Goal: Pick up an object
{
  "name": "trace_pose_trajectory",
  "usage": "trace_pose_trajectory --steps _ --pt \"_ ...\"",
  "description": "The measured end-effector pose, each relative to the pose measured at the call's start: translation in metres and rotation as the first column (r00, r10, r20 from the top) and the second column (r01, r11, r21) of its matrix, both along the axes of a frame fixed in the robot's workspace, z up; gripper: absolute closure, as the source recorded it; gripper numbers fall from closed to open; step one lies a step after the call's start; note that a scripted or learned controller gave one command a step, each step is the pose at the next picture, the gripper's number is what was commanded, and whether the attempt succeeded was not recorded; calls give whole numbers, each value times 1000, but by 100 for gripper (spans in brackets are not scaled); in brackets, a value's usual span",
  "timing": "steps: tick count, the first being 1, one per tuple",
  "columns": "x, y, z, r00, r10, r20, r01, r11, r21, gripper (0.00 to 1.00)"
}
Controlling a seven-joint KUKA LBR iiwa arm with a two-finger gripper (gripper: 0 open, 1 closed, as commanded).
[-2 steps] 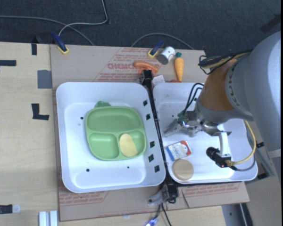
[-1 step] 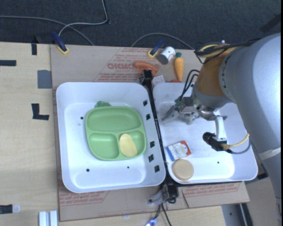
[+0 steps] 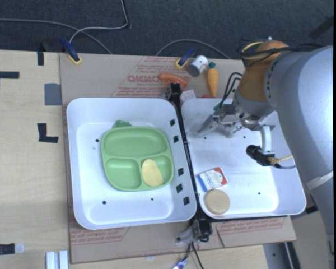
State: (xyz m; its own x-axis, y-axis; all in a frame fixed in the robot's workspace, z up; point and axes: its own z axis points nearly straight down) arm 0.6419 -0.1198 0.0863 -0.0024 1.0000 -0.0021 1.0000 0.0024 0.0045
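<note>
My gripper (image 3: 215, 130) hangs over the back part of the right bin (image 3: 285, 198), near its left side, fingers spread and nothing between them. Toward that bin's front left lie a small red, white and blue packet (image 3: 212, 179) and, just in front of it, a round tan disc (image 3: 217, 202); both are well in front of the gripper and apart from it. The left bin (image 3: 84, 150) holds a green divided plate (image 3: 135, 147) with a yellow oval piece (image 3: 152, 172) in its front right compartment.
Behind the bins on the cardboard lie an orange carrot toy (image 3: 213, 80), a small white cylinder (image 3: 199, 65) and a reddish stick (image 3: 173, 78). Black clips run along the divide between the bins (image 3: 182, 150). The grey arm (image 3: 308, 105) covers the right side.
</note>
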Motion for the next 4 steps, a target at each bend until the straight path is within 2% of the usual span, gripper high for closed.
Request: trace_pose_trajectory --steps 1,2,3,4 --pt "-58 17 0 1000 -2 -2 2 1000 1 0" --pt "-10 15 0 1000 -1 0 1 1000 0 0" --pt "-91 22 0 1000 -2 -3 2 1000 1 0" --pt "-37 24 0 1000 -1 0 1 1000 0 0"
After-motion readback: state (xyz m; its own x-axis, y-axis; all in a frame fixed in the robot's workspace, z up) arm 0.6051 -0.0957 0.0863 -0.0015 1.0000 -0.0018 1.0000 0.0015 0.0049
